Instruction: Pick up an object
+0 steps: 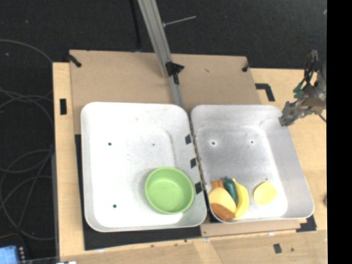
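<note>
While the gripper (290, 116) hangs over the right bin (286, 147) at its far right corner, grip state can't be told | lemon (264, 193) lies near front wall: light, stiff, rounded, likely slippery | take across its middle | bowl (169, 189) in left bin (110, 125).

You're looking at a tan bench (220, 73) filling most of the frame, with a lighter brown board on its upper middle. Two white bins sit on it side by side, touching at the centre: the left bin (126, 131) and the right bin (242, 142). A grey metal post (157, 32) rises at a slant from the board's upper middle, toward the top of the frame.
</note>
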Tool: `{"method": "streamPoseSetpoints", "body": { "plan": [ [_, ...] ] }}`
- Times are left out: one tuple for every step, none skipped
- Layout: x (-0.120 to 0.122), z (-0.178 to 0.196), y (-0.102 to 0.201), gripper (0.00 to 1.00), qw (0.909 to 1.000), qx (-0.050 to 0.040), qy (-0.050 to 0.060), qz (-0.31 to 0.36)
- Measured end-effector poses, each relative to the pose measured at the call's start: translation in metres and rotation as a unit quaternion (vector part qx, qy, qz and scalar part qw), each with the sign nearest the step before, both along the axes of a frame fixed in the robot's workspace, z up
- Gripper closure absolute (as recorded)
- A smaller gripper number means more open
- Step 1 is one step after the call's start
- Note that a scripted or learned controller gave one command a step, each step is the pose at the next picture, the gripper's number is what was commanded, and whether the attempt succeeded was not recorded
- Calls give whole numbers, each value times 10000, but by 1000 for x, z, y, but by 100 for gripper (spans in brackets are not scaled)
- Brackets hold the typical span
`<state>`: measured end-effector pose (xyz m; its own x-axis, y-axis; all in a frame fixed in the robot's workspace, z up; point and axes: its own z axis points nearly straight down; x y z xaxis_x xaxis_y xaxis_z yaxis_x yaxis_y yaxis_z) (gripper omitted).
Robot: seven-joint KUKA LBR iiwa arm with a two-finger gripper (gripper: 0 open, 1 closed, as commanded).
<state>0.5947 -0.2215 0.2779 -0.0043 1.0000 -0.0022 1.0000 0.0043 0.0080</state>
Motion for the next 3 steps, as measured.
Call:
{"method": "streamPoseSetpoints", "body": {
  "plan": [
    [-12, -12, 44, 100, 10000, 6, 38, 0],
    [-18, -7, 98, 100, 10000, 13, 32, -7],
    [-29, -21, 146, 100, 10000, 9, 40, 4]
  ]
}}
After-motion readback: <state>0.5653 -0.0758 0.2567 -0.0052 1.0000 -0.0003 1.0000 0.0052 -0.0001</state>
